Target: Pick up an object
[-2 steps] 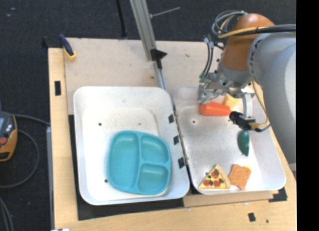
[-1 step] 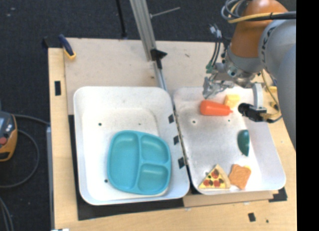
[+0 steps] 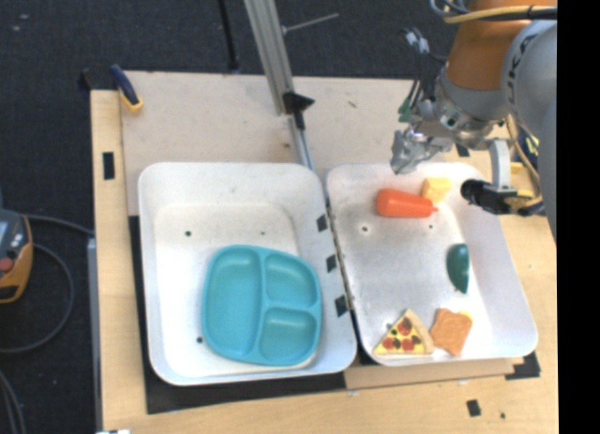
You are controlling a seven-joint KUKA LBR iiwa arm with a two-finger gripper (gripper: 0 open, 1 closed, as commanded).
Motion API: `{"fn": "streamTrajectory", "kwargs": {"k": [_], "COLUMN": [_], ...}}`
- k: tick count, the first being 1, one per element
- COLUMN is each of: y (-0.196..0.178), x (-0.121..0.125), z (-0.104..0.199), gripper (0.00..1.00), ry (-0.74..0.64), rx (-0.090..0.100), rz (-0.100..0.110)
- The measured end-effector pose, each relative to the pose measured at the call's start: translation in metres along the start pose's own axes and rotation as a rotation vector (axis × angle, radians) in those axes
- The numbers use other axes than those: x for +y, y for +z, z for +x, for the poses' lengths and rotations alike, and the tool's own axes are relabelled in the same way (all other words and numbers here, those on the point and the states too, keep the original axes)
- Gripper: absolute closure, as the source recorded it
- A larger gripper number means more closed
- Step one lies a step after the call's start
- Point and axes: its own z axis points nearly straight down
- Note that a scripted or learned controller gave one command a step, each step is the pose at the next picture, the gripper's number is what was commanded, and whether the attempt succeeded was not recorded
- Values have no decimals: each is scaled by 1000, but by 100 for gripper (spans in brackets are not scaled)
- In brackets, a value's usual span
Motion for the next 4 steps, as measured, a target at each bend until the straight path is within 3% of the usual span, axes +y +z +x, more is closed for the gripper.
{"fn": "streamTrajectory", "kwargs": {"k": [4], "y": [-15], "x": [-104], "z": [193], "gripper": [100], "ry": [-6], "rx": [3], "rz": [5]}}
